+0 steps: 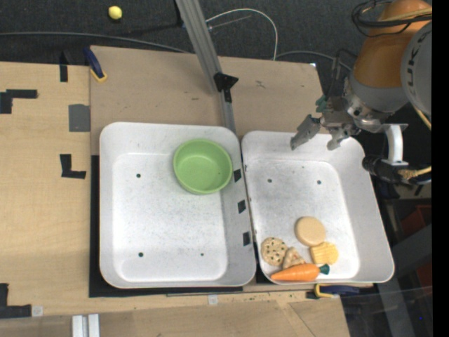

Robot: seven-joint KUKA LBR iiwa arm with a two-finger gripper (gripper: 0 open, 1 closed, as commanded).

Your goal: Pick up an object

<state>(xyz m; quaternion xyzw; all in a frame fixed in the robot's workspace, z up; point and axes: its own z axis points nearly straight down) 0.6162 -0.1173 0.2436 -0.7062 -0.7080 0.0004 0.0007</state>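
Observation:
A green bowl (203,165) sits in the left bin (126,209), near its far right corner. In the right bin (365,188), at the near edge, lie a round tan piece (310,229), a yellow piece (325,253), a brown cookie (273,248), a pinkish piece (293,258) and an orange carrot (298,273). My gripper (320,135) hangs over the far edge of the right bin, open, with nothing between its two dark fingers (304,131). It is well away from the food pieces and the bowl.
A grey metal pole (202,41) slants from the top down to the gap between the bins. A small yellow ball (115,12) lies on the dark floor at the far left. Cables (252,20) run behind the bench. Black tape marks (70,166) lie on the bench at left.

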